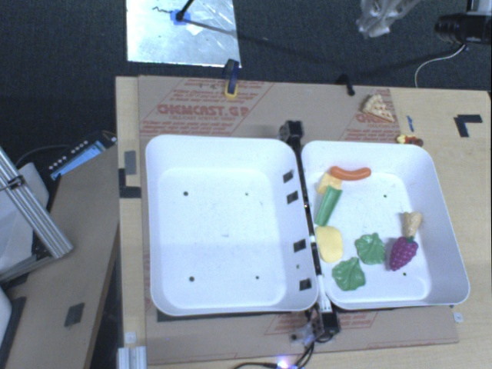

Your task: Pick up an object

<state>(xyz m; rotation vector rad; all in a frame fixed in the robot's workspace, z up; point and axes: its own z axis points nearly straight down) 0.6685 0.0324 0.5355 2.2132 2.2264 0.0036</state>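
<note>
Nothing is picked up yet: the gripper (378,15) is seen blurred at the upper right of the frame, whether apart or together cannot be told, and the toy foods, like the purple grapes (402,252), are left in the right bin (450,229).

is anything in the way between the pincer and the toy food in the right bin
Nothing visible is. The pincer sits up past the bench's far edge, and the right bin is open-topped. The sausage, grapes and lettuce leaves lie uncovered, though packed close together.
</note>
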